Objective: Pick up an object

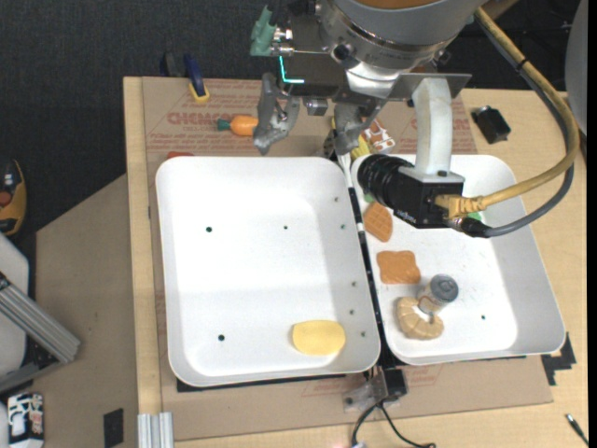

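Grey metal with an orange band fills the top of the view, where the arm's wrist comes in from the upper right and hangs over the far rim between the two bins. Below it the gripper (300, 131) points down past the back edge of the left bin (187, 250); its two fingers stand apart with bare cardboard between them, holding nothing. A black cylindrical unit (406, 192) with a white bracket sticks out from the wrist over the right bin (522, 287), trailing a tan hose (532, 180) that loops off to the right.

The left bin holds a pale yellow oval piece (318, 338) near its front right corner. In the right bin lie an orange-brown wedge (378, 222) just under the black unit, a flat orange-brown square (399, 267) in front of it, then a tan ring-shaped piece (419, 318) touching a small grey round object (440, 290).

Behind the bins a small orange object (242, 125) rests on the cardboard, beside the left finger. A printed item (378, 140) sits half hidden under the wrist — too covered to identify. The arm's upper part is cut off by the frame.
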Robot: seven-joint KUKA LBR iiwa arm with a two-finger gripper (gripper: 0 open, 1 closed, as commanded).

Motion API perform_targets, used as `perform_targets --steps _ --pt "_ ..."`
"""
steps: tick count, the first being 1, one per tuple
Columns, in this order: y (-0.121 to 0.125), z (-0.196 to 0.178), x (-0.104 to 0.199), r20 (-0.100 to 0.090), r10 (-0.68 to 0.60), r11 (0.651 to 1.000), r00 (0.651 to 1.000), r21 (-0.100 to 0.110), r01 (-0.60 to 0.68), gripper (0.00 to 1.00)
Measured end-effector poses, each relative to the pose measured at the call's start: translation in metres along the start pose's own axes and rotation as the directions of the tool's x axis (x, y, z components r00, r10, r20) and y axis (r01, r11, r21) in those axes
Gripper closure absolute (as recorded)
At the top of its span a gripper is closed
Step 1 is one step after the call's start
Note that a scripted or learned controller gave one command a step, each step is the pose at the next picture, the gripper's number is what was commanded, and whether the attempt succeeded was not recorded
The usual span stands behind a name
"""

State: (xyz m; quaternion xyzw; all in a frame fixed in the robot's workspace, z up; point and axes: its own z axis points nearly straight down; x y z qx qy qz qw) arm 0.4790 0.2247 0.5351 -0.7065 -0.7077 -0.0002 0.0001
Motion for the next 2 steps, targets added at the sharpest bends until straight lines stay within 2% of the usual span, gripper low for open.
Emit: perform_targets --steps 1,2 --pt "0.0002 -0.0111 0.0009 -0.002 -0.002 1.000 1.000 -0.004 0.002 1.00" --pt "0.0003 -0.0104 0.0008 -0.001 -0.001 1.000 1.000 -0.003 0.001 0.00"
